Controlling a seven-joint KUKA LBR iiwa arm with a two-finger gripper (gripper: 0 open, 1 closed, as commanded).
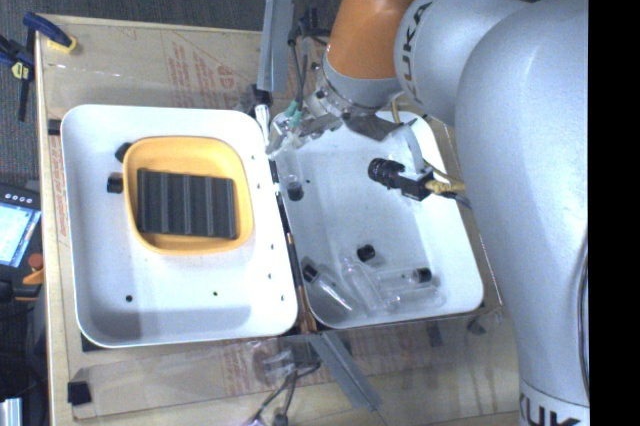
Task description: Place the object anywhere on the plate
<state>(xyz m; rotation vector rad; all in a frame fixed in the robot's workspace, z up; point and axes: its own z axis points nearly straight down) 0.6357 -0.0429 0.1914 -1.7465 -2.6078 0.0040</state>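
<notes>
The yellow plate (190,194) sits in the left bin (90,304). The likely object, a clear plastic piece (385,286), lies in the right bin (460,289), near its front. It looks light, stiff and slippery; grip across its narrow body. The pincer (292,129) hangs over the bins' divide; its state I cannot tell.

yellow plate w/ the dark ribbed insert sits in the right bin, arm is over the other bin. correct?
Not quite: in the camera view the yellow plate with the dark ribbed insert lies in the left bin, not the right one. The arm is over the other bin, the right bin, with its claw near that bin's upper left corner.
</notes>
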